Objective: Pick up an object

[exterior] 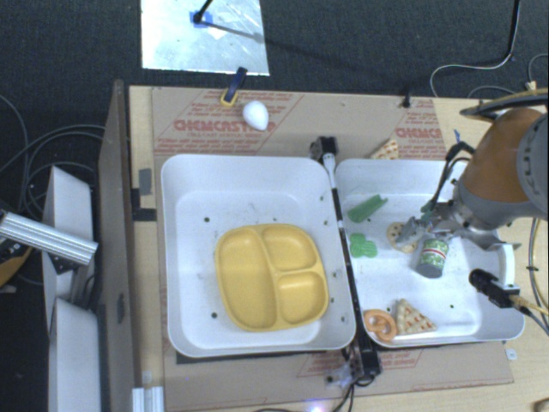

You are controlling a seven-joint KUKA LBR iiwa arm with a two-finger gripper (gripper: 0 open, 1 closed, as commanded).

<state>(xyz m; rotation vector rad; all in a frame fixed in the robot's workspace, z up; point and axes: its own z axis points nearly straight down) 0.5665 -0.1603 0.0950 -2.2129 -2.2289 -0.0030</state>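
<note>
Although partly hidden by the two bins, read "CHEMCAST" in red on the cardboard sheet (210,127) spread over the worktop (120,256), once behind the left bin (189,230) and again, cut short, behind the right bin (467,303). Made out no legible word on the small can (431,256), just a green and red label. Stood upright near the middle of the right bin, directly under the jaws. Reached in from the right on the grey arm (506,166) and hung just at the can's top; could not tell whether spread, pressed together or pinching the can. Lay close by in the same bin: a round cracker (399,233) just left of the can, two green pieces (367,207) further left, a pretzel (377,323) touching a waffle wedge (413,318) at the near edge. Rested in the left bin: a yellow divided plate (270,277). Sat on the cardboard behind that bin: a white egg (256,114).
</note>
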